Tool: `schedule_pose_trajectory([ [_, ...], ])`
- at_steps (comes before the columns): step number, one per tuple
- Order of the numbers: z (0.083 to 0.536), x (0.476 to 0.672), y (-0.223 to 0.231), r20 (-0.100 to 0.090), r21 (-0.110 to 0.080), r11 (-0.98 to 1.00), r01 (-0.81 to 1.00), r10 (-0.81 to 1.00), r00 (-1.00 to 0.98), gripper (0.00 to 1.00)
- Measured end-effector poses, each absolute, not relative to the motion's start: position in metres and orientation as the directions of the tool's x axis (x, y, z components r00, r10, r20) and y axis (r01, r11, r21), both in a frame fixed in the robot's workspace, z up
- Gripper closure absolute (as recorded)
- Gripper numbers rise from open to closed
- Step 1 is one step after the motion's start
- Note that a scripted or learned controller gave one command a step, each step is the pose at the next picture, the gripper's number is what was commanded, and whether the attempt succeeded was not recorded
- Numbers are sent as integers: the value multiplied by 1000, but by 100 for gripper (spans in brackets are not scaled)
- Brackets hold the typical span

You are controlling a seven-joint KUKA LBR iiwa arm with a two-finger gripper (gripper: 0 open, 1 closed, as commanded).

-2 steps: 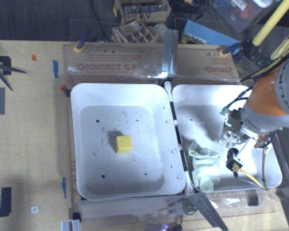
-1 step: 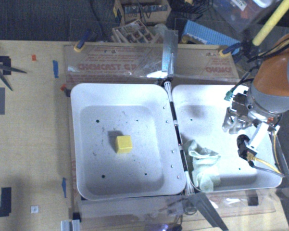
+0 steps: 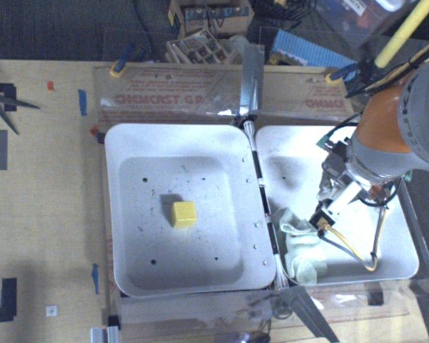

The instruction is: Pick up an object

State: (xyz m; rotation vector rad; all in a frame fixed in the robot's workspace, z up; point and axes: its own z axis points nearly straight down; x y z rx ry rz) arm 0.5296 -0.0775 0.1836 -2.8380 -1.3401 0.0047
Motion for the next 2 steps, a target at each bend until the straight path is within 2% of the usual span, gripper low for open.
schedule_pose_trajectory([
  [1, 187, 486, -52, -4, -5, -832, 555, 555, 832, 100],
  [2, 187, 502, -32, -3, -1, -969, 248, 248, 969, 100],
])
